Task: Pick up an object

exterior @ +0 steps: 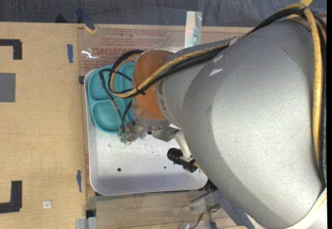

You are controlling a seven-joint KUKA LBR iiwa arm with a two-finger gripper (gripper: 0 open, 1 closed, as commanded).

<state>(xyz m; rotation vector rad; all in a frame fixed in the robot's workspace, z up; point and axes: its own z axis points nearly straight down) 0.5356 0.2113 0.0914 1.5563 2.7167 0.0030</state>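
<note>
Hovering tool [126, 134] beside teal tray [106, 111] in white bin [135, 176]; no legible writing.

A big, round grey arm [249, 113] is being seen. An orange band [148, 85] is being worn near its end. Black and yellow cables [171, 64] are being run along it.
</note>
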